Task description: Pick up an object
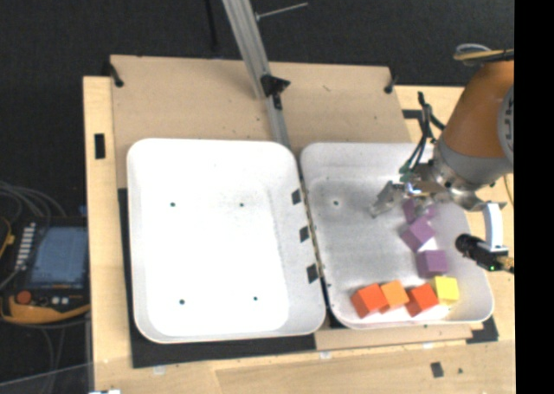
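While reaching in from the right, hangs over the right bin point(346, 167): arm point(480, 124), then jaws point(405, 196), width impossible to tell. Lower in that bin, apart: purple blocks point(421, 233), orange blocks point(372, 299), yellow block point(447, 288).

A tan bench point(216, 98) carries two white bins side by side, touching at their inner edges. The left bin point(143, 236) sits near the bench's middle; the right bin point(346, 167) reaches toward the right edge. A grey pole point(247, 33) rises from the far side.
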